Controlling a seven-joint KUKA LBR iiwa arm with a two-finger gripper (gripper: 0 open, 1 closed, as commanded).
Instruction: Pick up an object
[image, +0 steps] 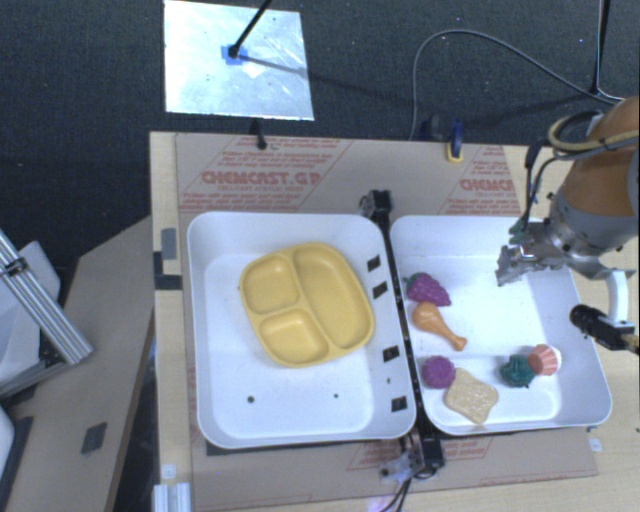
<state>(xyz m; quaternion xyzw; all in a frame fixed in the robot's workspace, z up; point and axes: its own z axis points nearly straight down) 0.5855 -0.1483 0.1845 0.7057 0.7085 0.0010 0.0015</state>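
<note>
The robot's gripper (512, 268) hovered over the far side of the right bin (580, 300), and whether its jaws were parted or closed could not be told from this angle; nothing showed between them. The toys lay nearer the camera than the jaws: a purple bunch of grapes (428, 289) to their left, an orange-tan drumstick (438, 324) beside it, then a round purple piece (438, 372) touching a pale slice of bread (470, 396) by the near wall. Almost straight below the jaws in the view sat a green broccoli floret (516, 371) against a pink-and-cream cupcake (543, 358). Well to the left of the jaws, the left bin (215, 330) held a yellow three-part plate (305, 302). Both bins rested on printed brown cardboard (265, 165) over a wooden bench (105, 330), with dark carpet (70, 90) and a shiny metal sheet (238, 62) beyond.
</note>
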